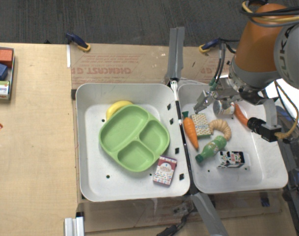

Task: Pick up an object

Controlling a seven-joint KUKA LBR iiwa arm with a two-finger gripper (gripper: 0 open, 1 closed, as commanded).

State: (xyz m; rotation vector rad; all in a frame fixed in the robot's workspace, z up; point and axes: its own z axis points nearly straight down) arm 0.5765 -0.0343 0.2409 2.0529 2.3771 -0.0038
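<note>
Carrot (190, 132) beside patterned, illegibly printed cracker packet (201, 124).

**Arm over the right bin**

The gripper (211, 98) hangs above the right bin (267, 173), near a carrot (190, 132), a croissant (221, 128) and a green bottle (211, 149). The left bin (90, 181) holds a green divided plate (134, 137), a yellow object (118, 107) tucked behind it, and a small carton (164, 171).

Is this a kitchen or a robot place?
Probably a robot test lab, not a kitchen. A grey and orange robot arm reaches over two white bins holding toy food, like a carrot, and clamps grip the bench edge.
</note>
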